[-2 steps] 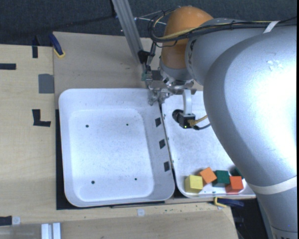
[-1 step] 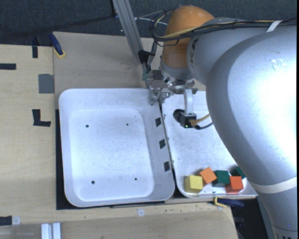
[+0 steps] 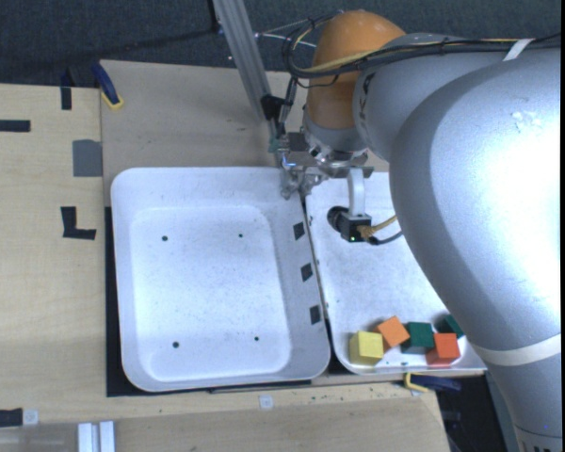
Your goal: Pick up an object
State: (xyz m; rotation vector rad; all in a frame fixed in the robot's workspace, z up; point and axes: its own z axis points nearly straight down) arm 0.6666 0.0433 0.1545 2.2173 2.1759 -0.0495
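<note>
Several small blocks lie bunched in the near corner of the right bin [image 3: 367, 281]: a yellow block [image 3: 365, 347], an orange block [image 3: 393, 330], a green block [image 3: 420, 334] and a red block [image 3: 445, 347]. My gripper [image 3: 322, 188] hangs under the orange wrist band [image 3: 344, 59], over the far end of the right bin beside the wall between the bins. Its fingers [image 3: 290, 183] stand spread apart and open, with nothing between them. The blocks sit well toward the near edge from the gripper. The grey arm hides much of the right bin's right side.
The left bin [image 3: 207, 281] shows a bare speckled white floor. A slanted metal pole [image 3: 240, 40] rises behind the bins near the gripper. A black cable connector [image 3: 348, 224] dangles below the wrist. Wooden bench [image 3: 38, 252] lies to the left.
</note>
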